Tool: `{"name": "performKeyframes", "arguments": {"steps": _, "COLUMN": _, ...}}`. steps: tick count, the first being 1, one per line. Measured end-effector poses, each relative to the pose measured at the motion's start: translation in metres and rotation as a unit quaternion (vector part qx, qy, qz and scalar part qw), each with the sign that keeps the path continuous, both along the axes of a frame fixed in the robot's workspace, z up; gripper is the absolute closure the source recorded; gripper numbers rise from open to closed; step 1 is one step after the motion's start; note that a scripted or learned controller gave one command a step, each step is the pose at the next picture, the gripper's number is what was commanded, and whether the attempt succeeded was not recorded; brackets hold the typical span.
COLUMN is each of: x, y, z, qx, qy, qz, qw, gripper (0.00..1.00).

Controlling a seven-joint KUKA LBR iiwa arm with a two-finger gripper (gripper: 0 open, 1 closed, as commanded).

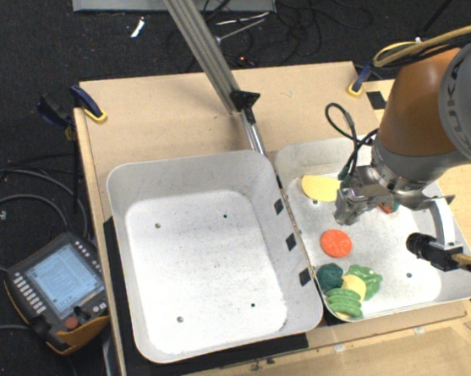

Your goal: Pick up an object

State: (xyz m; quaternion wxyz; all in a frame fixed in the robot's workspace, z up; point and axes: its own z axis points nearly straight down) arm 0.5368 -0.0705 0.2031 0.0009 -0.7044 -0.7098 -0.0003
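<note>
The gripper point(350, 209) hangs low in the right bin point(452, 288), just above the orange disc point(337, 242); whether its fingers are apart or together cannot be told. A yellow piece point(318, 186) lies just behind the gripper, farther from the disc. A dark green lump point(330, 276) and light green pieces point(351, 293) lie near the disc at the bin's front edge, with the left bin point(125, 188) beside it on the worktop point(167, 115).

The gripper point(347, 212) is seen low inside the right bin point(452, 288). A yellow piece point(319, 186) lies just beyond its fingers, an orange disc point(337, 243) just before them; their opening cannot be judged.
</note>
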Motion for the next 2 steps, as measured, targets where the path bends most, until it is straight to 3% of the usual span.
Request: {"name": "performKeyframes", "arguments": {"steps": 2, "x": -0.015, "y": 0.105, "z": 0.007, "qx": 0.0002, "qy": 0.000, "qz": 0.001, "qw": 1.0000, "gripper": 1.00}}
